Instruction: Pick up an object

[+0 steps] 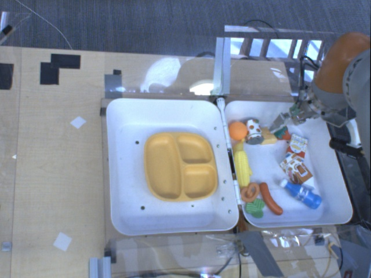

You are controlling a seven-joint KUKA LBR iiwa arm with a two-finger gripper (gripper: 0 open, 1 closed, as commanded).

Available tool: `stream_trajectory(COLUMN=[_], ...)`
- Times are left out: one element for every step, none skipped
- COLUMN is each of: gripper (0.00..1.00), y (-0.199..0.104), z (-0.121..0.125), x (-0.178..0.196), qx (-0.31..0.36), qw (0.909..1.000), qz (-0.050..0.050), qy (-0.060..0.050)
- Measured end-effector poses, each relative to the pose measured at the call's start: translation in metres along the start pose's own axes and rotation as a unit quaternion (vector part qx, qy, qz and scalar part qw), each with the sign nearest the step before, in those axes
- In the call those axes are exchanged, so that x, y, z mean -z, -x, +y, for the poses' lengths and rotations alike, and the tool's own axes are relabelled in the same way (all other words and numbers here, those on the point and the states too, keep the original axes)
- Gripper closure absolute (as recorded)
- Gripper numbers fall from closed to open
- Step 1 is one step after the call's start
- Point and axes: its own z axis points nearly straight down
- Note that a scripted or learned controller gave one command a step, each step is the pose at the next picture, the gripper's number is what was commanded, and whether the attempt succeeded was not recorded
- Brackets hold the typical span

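The right bin [330,155] holds several toy foods. An orange ball [237,131] lies by a small black-and-white can [253,130] and a yellow wedge [268,136]. Along the bin's left wall sits a yellow corn cob [242,165]. Lower down are an orange slice [250,191], a green piece [255,208] and a red sausage [271,198]. A blue bottle [304,194] and two red-and-white cartons [295,158] lie to the right. My gripper [285,120] hangs low over the bin's upper part, just above a small red-and-green item [282,134].
The left bin [124,155] holds a yellow divided plate [179,165]. A metal frame [272,39] stands behind the right bin. The arm's orange band [339,62] and grey wrist sit over the right bin's far right corner.
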Motion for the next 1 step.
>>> stream_trajectory(gripper=[0.0], y=[-0.0832], z=[-0.0253], x=[-0.001], qx=[-0.012], qw=[0.9999], qz=[0.003], qy=[-0.002])
